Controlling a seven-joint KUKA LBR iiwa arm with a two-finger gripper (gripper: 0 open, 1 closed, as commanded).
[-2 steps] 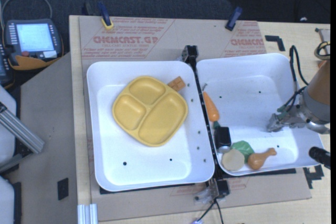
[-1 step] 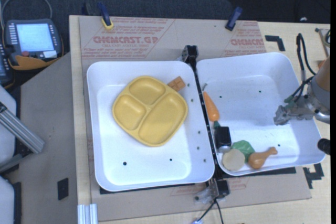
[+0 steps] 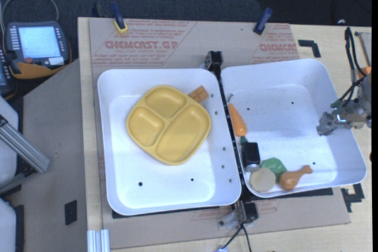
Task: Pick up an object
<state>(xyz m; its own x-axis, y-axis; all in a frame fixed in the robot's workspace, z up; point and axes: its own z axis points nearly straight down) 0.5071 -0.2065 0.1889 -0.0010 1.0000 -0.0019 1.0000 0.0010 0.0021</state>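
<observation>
The right bin holds an orange carrot along its left wall, a small black block below it, and at the front left corner a beige round piece, a green piece and an orange drumstick. My gripper is a grey metal piece at the right bin's right rim, well right of all these items, with nothing seen between its fingers. The left bin carries a yellow divided plate with a small brown block at the plate's upper right edge.
Both bins rest on a cardboard sheet on the bench, with a blue clamp and a yellow-tipped clamp at its far edge. Black cables hang at the far right. A teach pendant lies off the bench at left.
</observation>
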